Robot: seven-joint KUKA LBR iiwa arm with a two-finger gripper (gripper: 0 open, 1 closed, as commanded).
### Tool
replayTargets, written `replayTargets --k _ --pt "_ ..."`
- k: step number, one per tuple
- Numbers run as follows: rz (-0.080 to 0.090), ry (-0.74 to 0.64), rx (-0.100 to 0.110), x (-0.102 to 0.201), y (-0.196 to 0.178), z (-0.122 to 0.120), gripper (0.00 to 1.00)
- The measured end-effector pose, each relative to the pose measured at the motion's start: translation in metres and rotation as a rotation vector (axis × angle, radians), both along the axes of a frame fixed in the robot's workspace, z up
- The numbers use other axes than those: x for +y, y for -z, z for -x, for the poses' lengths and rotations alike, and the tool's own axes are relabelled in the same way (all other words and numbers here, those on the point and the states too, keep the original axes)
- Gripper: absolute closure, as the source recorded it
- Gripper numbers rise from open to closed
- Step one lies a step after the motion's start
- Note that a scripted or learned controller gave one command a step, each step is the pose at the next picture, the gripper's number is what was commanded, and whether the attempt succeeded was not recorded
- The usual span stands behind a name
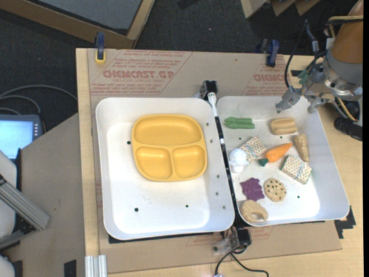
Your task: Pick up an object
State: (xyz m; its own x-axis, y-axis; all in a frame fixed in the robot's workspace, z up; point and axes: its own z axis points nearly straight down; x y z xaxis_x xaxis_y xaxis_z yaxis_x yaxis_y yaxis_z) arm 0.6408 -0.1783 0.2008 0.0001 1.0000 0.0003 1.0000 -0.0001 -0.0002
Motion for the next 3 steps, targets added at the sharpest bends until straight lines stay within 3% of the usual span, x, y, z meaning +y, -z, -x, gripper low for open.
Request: replayTargets --k 1,2,3 --pt "-0.003 0.002 0.004 0.013 0.114 0.029 0.00" --pt "0.003 0.003 0.031 0.059 0.119 -0.021 0.00" --pt "0.004 0.006 0.029 0.081 0.118 -0.020 0.00"
